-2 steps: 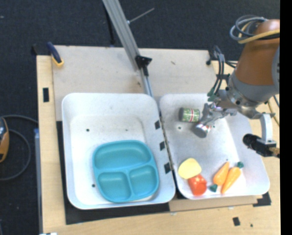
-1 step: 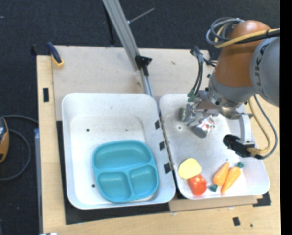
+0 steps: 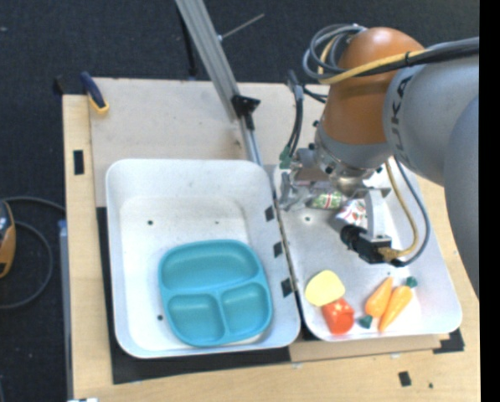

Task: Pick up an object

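Pincer (image 3: 310, 193) above green-labelled packet (image 3: 325, 199) in right bin (image 3: 438, 300).

The left bin (image 3: 132, 191) lies on the surface (image 3: 149, 124) and holds a blue divided tray (image 3: 214, 291) in its near part. The right bin (image 3: 434, 304) touches it along one side. A grey metal rail (image 3: 212, 53) runs at a slant from the far edge down to the place between the bins. A small blue and yellow clamp (image 3: 94, 93) sits at the far left corner of the surface.
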Tool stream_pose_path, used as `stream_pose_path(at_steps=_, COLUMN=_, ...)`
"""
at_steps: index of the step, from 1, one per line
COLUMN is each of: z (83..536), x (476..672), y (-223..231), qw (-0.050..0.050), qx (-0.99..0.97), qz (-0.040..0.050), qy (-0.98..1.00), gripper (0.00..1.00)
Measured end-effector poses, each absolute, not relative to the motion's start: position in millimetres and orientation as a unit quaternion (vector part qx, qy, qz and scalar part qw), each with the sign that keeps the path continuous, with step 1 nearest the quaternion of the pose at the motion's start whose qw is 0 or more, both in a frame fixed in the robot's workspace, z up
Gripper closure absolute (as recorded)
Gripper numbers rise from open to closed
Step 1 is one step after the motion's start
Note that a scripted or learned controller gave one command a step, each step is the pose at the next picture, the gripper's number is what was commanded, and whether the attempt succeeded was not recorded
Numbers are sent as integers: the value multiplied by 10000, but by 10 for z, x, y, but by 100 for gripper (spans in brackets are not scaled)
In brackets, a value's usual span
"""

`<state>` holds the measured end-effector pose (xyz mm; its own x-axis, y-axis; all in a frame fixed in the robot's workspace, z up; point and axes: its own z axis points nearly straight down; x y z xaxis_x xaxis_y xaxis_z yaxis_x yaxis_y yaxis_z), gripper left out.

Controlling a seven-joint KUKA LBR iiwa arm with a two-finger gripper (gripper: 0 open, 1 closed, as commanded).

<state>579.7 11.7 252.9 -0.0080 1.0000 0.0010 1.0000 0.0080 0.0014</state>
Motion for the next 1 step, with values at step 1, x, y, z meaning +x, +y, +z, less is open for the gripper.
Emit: stream_pose_path(at_steps=1, z=2458, x=5949, y=523, qw=5, qx=7048, qz=5, qy=7094, gripper=100)
